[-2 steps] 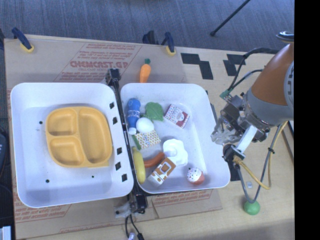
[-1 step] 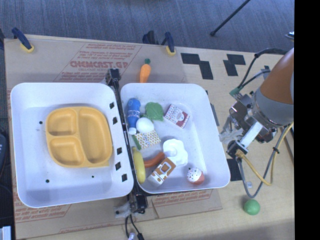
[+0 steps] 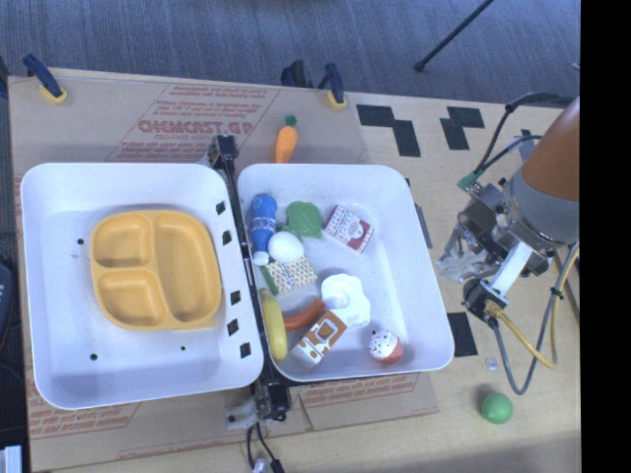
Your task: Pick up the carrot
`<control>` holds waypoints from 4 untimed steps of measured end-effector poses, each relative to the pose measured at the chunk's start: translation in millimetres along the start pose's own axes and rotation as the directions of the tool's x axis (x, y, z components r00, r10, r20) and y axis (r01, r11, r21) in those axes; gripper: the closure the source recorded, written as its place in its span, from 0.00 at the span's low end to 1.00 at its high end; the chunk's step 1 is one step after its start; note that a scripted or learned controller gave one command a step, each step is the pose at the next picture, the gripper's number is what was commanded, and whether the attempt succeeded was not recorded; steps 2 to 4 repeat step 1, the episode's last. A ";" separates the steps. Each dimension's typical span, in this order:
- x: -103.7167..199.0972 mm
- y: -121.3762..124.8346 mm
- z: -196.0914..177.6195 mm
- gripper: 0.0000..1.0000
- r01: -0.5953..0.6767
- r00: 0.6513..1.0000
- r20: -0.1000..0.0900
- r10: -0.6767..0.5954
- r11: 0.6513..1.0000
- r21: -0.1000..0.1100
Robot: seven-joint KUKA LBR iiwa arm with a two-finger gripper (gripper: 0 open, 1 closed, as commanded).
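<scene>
The carrot [image 3: 286, 143], orange with a small green top, lies on the cardboard just beyond the far rim of the right bin [image 3: 419, 264], outside both bins. My gripper [image 3: 461, 262] hangs off the right bin's right side, over the bench, well away from the carrot. Nothing shows in its grasp.
The right bin holds several toys: a blue bottle [image 3: 261, 215], a green leaf piece [image 3: 305, 219], a red-and-white box [image 3: 348, 228], a banana [image 3: 273, 328] and an orange-red sausage [image 3: 304, 314]. A yellow divided plate [image 3: 156, 267] sits in the left bin. A green ball [image 3: 496, 407] lies on the bench.
</scene>
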State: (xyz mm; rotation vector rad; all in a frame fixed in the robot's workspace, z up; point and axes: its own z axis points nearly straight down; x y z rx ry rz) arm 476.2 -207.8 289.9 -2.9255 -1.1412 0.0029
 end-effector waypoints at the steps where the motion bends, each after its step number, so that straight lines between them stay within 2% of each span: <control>1: 16.4 -17.1 -13.8 1.00 0.058 0.998 -0.001 -0.058 0.998 -0.003; 4: 16.4 -17.1 -13.8 1.00 0.058 0.998 -0.001 -0.058 0.998 -0.003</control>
